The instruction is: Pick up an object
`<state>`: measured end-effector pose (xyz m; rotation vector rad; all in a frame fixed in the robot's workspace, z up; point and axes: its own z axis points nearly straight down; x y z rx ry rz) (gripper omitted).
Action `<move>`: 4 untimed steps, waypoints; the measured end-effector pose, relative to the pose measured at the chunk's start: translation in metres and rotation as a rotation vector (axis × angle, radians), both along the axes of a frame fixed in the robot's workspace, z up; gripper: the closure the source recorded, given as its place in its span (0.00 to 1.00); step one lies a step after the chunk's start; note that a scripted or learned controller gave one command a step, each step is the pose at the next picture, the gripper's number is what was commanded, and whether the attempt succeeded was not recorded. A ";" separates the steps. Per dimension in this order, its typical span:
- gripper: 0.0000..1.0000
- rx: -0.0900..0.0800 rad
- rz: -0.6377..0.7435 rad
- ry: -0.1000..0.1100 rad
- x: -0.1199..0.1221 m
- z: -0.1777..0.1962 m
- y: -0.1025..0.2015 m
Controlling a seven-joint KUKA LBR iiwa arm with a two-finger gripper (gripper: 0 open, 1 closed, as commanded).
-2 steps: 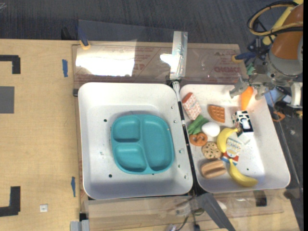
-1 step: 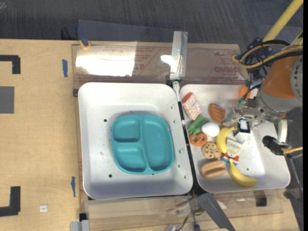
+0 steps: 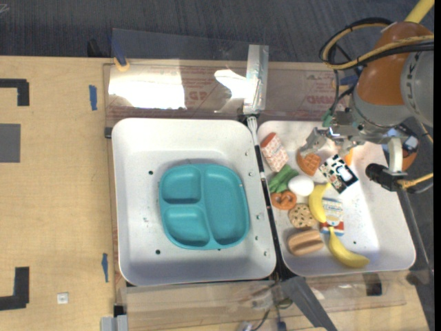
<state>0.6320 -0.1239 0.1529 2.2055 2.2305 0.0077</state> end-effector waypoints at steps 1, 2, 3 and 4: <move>0.00 -0.011 0.228 -0.024 -0.031 -0.039 -0.022; 1.00 -0.018 0.225 -0.035 -0.028 -0.026 -0.024; 1.00 -0.011 -0.017 -0.034 -0.025 -0.039 -0.057; 0.00 -0.007 -0.015 -0.027 -0.026 -0.041 -0.054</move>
